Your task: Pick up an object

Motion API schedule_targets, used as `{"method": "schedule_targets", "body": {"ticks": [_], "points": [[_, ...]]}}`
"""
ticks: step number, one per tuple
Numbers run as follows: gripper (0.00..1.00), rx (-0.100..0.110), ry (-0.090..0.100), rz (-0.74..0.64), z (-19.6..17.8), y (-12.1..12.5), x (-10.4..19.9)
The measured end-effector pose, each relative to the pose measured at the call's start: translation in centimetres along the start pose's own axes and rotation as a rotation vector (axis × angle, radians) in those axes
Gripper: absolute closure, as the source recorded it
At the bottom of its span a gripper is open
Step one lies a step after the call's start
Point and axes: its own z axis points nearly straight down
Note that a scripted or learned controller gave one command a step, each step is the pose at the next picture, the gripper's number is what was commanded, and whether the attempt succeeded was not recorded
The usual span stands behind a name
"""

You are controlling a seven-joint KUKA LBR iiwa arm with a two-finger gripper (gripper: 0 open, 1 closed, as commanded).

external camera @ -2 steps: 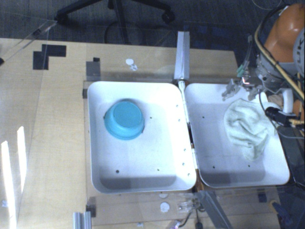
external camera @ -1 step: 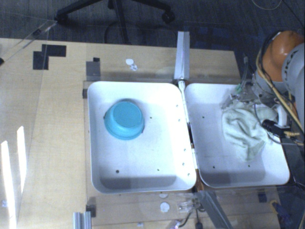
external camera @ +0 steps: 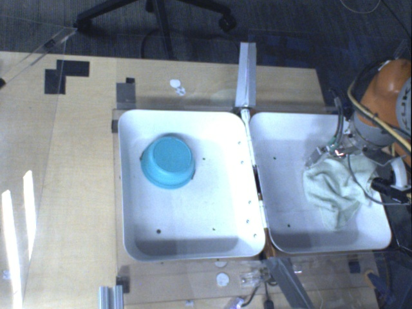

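A blue bowl [external camera: 168, 161] lies upside down in the left bin [external camera: 187, 237], toward its upper left. A crumpled pale green cloth [external camera: 335, 188] fills the right half of the right bin [external camera: 290, 237]. My gripper [external camera: 335, 150] reaches in from the right and hangs at the cloth's upper edge, its tips right at the fabric. Whether it touches the cloth is unclear.
A metal divider post [external camera: 245, 76] stands behind the seam between the two bins. Cables and the arm's body [external camera: 386, 108] crowd the right side of the right bin. Black tape marks [external camera: 63, 73] lie on the wooden bench at far left.
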Motion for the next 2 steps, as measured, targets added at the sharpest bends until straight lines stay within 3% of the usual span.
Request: {"method": "schedule_targets", "body": {"ticks": [1, 2], "points": [[1.0, -0.006, -0.002, -0.003, -1.1, 0.3, 0.1], [1.0, 0.001, 0.0, -0.047, -12.7, 1.4, 3.0]]}}
